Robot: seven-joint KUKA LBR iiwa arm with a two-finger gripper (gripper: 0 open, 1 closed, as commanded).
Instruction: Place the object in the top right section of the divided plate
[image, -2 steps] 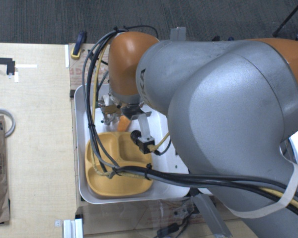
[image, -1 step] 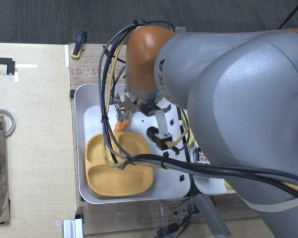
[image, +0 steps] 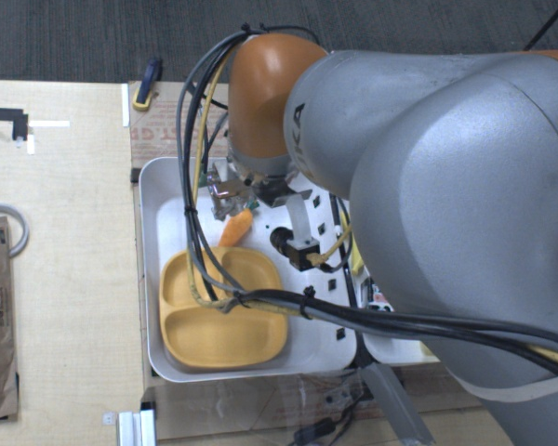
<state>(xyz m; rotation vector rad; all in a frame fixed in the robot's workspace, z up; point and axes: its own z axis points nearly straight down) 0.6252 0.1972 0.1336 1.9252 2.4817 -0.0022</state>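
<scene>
The gripper [image: 225, 196] seems clamped on the orange carrot [image: 235, 229], which hangs just above the yellow plate [image: 225, 340] in the bin [image: 158, 249], so next it likely must lower it into the top right section.

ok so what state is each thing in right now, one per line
carrot: at the gripper, tilted, above the plate's rim, not yet in a section
divided plate: upright in the white bin, sections bare, cables draped across it
arm: reaching over the bin
</scene>
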